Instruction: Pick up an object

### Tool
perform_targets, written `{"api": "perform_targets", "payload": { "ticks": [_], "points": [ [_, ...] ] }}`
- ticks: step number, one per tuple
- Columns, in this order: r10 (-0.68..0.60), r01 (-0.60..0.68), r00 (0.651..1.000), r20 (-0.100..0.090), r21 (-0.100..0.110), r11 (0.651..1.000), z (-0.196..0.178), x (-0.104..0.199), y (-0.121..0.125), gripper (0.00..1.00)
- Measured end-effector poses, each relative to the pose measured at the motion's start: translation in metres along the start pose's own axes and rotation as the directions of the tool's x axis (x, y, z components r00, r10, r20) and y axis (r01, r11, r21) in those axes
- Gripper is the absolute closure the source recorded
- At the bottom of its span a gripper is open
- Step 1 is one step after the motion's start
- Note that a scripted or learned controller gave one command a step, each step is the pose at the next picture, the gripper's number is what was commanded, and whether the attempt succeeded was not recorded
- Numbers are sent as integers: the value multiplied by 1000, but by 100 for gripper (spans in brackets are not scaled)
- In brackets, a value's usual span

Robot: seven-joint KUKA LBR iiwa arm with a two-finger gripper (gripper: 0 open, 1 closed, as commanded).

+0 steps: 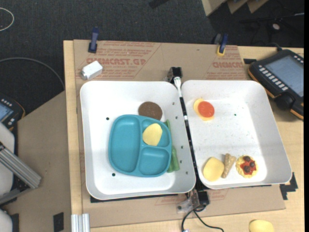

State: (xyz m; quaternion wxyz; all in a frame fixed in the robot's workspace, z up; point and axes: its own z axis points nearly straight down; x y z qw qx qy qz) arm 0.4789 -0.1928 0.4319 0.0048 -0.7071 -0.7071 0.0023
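From above, two white bins sit side by side on the bench (145, 57).

The left bin (94, 129) holds a teal tray (126, 146) with a pale yellow piece (152, 135) in its upper right compartment. A brown disc (150, 110) touches the tray's top edge, and a green strip (172, 153) lies along its right side.

The right bin (241, 124) holds an orange disc (206, 109) near its upper left. Along its near edge lie a yellow lump (213, 168), a tan stick (227, 165) and a small tart (247, 166).

The claw's state cannot be told.
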Motion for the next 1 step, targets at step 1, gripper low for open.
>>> {"api": "perform_targets", "payload": {
  "ticks": [1],
  "points": [
    [3,-3,1000,1,-3,1000,100,-33,1,100]
  ]
}}
